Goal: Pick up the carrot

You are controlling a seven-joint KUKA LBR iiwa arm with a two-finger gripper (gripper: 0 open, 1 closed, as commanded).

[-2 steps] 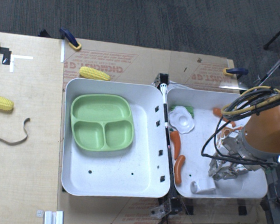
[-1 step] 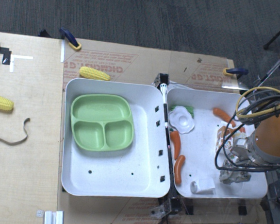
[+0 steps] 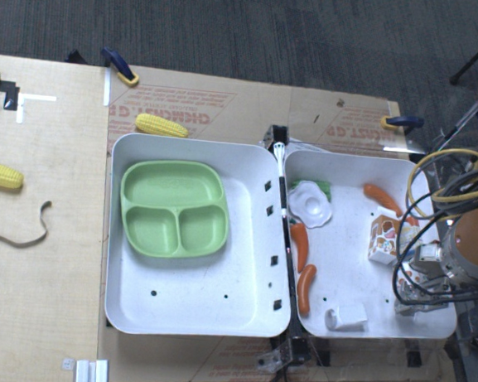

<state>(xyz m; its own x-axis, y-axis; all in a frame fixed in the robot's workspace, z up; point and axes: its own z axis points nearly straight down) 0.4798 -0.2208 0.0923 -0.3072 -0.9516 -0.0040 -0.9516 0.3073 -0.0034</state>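
I have not got the carrot point(image 3: 300, 244) yet — it lies in the right bin point(image 3: 352, 179) — and I cannot tell how my pincer point(image 3: 420, 287) is set.

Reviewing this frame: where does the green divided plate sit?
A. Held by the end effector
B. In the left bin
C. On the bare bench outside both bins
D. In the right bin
B: the green divided plate lies flat in the upper left part of the left bin, while the right bin holds the orange pieces and small packages.
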